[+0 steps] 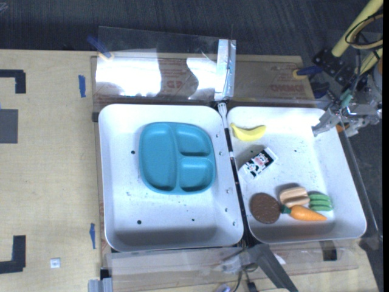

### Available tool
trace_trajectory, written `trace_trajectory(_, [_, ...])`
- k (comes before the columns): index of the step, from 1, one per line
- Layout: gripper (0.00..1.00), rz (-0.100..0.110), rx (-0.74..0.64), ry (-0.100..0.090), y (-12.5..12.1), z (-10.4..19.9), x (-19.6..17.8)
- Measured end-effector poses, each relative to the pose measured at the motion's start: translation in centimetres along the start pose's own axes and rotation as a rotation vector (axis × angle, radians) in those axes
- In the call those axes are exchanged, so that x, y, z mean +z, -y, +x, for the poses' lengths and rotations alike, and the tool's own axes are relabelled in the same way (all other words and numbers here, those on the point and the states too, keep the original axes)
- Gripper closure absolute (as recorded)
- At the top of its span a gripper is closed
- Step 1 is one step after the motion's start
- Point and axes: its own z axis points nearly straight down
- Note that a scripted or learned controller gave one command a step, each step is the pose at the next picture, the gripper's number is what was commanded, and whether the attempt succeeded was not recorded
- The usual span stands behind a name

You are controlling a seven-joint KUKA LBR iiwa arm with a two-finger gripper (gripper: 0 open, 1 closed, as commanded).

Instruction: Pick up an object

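Note:
The right bin (340, 163) holds several toy items. A yellow banana (248, 131) lies at its far left corner, and a small black-and-white packet (259, 163) sits just in front of it. Near the front lie a round brown cookie (265, 207), a hot-dog bun (294, 195), a green vegetable (320, 201) and an orange carrot (307, 214), all close together. My gripper (333, 118) hangs over the far right corner of this bin, well away from every item, with nothing seen in it.
A blue divided plate (177, 157) lies in the left bin (115, 181). A clear plastic sheet (164, 69) stands behind the left bin. Yellow and black cables (358, 29) trail at the upper right, by the arm.

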Motion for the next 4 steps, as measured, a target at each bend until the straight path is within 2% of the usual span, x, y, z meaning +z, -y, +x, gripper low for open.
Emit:
trace_trajectory(1, [0.00,-0.010,-0.092,0.004,-0.9,6.2,12.3])
trace_trajectory(2, [0.00,-0.006,-0.186,0.003,-4.2,9.9,16.0])
trace_trajectory(3, [0.00,-0.003,0.161,0.001,-3.7,7.9,15.8])
trace_trajectory(4, [0.00,-0.004,0.106,0.001,2.8,8.2,16.0])
